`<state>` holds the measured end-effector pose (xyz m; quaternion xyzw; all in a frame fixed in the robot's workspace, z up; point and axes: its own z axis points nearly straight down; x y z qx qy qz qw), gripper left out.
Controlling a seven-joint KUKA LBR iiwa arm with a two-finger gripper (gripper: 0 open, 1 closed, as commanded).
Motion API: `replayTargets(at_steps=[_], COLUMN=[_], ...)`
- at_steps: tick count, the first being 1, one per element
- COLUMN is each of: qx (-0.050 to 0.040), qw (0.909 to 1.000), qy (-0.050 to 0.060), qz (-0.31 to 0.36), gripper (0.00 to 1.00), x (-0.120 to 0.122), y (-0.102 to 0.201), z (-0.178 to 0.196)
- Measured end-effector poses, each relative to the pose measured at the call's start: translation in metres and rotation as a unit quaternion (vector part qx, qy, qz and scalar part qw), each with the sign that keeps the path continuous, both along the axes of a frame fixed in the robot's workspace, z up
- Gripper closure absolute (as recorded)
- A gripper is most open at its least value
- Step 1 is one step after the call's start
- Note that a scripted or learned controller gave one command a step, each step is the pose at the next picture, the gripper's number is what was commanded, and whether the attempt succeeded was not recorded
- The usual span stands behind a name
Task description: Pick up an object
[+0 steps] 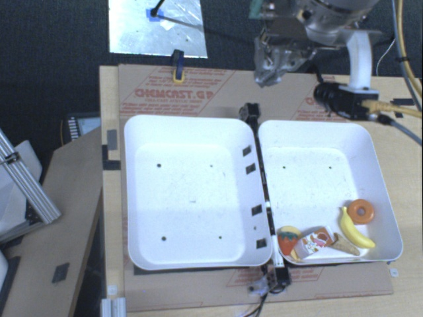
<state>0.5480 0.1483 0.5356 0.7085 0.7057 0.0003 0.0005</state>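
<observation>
My gripper (pixel 269 68) hangs high above the back edge of the right bin (pixel 370 144), far from the objects, with nothing seen in it. At the right bin's front lie a yellow banana (pixel 355 230), an orange ring-shaped piece (pixel 361 211) just above it, a red-and-orange round item (pixel 288 238) at the front left corner, a red-and-white packet (pixel 313 242) beside it, and a small brown cone-like piece (pixel 345 246).
The left bin (pixel 142 177) sits beside the right one, joined by a black-clipped divider (pixel 259 177). Both rest on a cardboard sheet (pixel 178 91). A metal plate (pixel 157 18) lies on the floor behind.
</observation>
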Motion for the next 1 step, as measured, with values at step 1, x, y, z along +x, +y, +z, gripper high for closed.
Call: replayTargets(at_steps=[1], qx=[0.0010], qw=[1.0000], qy=[0.000], qz=[0.006], gripper=[1.00], x=[-0.0479], y=[0.0392], z=[-0.0003])
